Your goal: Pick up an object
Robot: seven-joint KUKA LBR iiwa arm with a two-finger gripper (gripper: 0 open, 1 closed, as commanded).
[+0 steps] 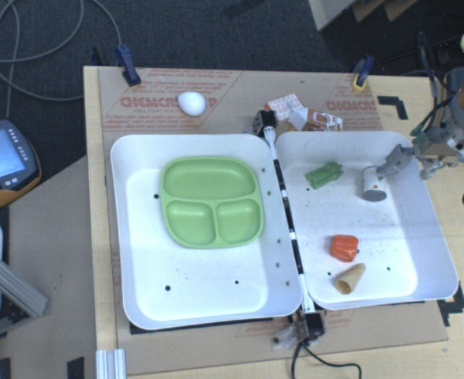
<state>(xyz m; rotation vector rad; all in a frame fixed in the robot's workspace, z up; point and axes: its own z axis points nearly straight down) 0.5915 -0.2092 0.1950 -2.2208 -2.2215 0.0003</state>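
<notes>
Two white bins (137, 275) sit on a tan board printed with red lettering (157, 101). The left bin holds a pale green divided plate (213, 201). The right bin (429, 243) holds a dark green block (323, 174), an orange-red piece (344, 248), a tan cone (349, 277) and a grey cylinder (372, 184).

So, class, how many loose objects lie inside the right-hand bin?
4: a green piece near the back left, a grey cylinder beside the gripper, an orange-red piece lower down, and a tan cone at the front.
</notes>
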